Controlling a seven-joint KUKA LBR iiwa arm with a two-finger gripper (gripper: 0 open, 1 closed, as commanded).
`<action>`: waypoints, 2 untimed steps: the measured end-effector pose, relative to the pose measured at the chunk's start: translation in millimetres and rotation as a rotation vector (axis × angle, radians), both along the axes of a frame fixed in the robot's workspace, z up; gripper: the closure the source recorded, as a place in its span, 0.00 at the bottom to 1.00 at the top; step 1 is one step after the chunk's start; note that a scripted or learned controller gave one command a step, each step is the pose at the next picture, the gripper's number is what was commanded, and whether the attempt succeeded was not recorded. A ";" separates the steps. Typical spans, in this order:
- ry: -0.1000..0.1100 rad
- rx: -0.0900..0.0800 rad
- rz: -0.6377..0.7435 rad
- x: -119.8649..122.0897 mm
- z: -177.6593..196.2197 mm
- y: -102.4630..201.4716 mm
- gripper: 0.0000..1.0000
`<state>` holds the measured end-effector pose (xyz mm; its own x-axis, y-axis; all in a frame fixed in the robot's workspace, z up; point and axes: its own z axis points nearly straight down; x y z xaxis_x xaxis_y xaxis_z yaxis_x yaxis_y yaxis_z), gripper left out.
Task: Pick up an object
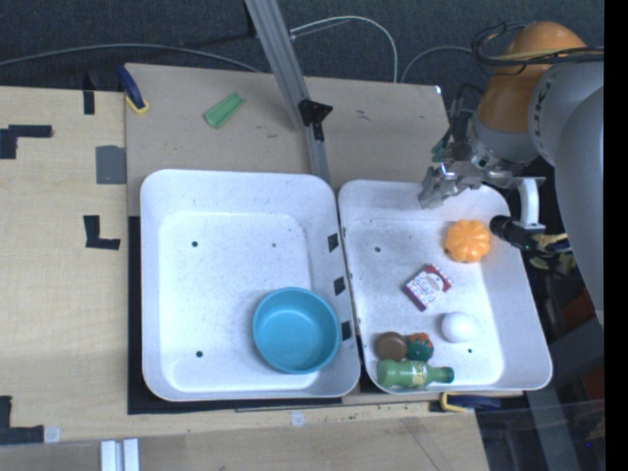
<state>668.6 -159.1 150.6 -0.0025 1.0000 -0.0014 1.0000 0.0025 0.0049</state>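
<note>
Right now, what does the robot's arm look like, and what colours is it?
The arm is fat and rounded, mostly smooth grey, with a shiny orange band near the top. At its end sits a small dark metal gripper. Thin cables loop behind it, and a black part with a white piece sticks out beside it.

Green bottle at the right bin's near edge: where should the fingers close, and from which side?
Probably across the green bottle's body, descending from above. It lies on its side along the right bin's near wall, neck toward the view's right. The brown object crowds its far side, so there's little finger room; gripping nearer the neck looks freer. The gripper sits at the bin's far edge.
</note>
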 end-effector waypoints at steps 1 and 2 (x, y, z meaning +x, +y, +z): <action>-0.001 0.000 0.001 6.8 55.2 -7.6 1.00; 0.003 0.001 0.000 7.5 71.0 -6.5 1.00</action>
